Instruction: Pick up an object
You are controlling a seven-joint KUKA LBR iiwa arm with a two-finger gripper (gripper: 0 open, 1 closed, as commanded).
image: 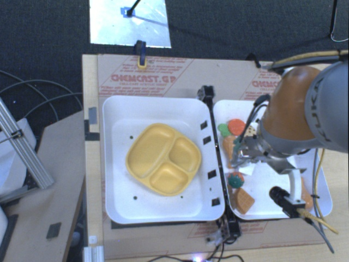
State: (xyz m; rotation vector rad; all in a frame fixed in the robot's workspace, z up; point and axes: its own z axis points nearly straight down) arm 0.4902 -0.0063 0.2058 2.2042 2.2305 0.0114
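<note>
Clearly the pick is not finished: the arm (300,108) is bent low over the right bin (326,201), with the gripper (238,156) down among the small objects along that bin's left side, and nothing is seen lifted. Whether the claw is spread or closed, or has hold of anything, I cannot tell, since the wrist hides it. Seizing and raising an object are left to do.

Counted: two white bins. The left bin (117,201) holds one yellow divided plate (163,158) with three compartments. In the right bin I make out about four small pieces: an orange-red round piece (236,126), a green piece (223,129), a teal ball (235,180) and an orange wedge (243,201).
</note>
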